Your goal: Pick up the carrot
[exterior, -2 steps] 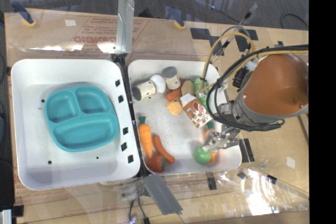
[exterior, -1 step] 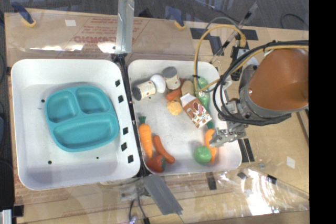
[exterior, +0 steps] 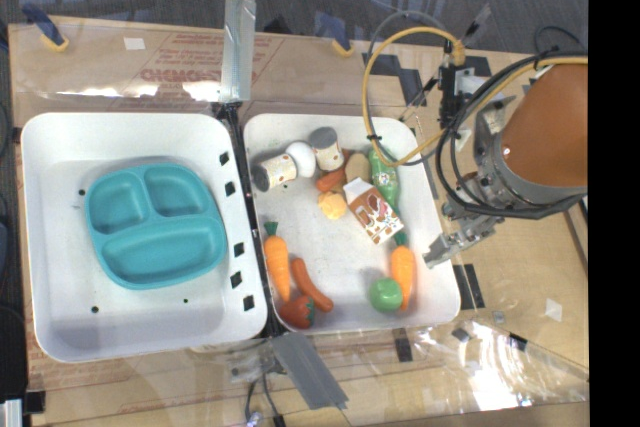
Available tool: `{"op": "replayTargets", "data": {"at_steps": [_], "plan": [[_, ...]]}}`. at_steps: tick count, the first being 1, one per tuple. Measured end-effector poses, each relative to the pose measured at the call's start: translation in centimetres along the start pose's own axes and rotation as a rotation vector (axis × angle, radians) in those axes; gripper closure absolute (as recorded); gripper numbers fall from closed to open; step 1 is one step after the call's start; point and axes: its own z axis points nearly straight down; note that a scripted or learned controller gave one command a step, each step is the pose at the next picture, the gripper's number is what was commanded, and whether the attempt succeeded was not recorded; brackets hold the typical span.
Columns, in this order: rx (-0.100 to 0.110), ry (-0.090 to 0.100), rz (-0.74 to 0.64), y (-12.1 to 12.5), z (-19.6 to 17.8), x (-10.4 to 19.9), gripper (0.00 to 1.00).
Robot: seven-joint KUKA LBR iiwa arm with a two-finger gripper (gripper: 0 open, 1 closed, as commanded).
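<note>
I judge this the approach step: my pincer (exterior: 458, 243) hangs outside the right bin (exterior: 432, 205) at 3 o'clock, and I cannot tell its opening. The carrot (exterior: 402, 268) lies at 5 o'clock, long axis running 12 to 6, beside a green fruit (exterior: 386, 294); next I move inward above it

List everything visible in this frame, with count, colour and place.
carrot: two, orange; one by the right bin's left wall, one near its right wall
green round item: one, below the right carrot
red item: one, bin's lower left
printed carton: one, white and red, bin centre
divided plate: one, teal, left bin
right bin: one, white
left bin: one, white
arm: grey and orange, right
claw: outside the right bin's right rim
</note>
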Motion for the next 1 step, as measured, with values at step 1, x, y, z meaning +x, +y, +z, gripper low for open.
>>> {"op": "replayTargets", "data": {"at_steps": [1], "plan": [[0.004, 0.009, -0.327, -0.42, 11.4, -0.66, 1.0]]}}
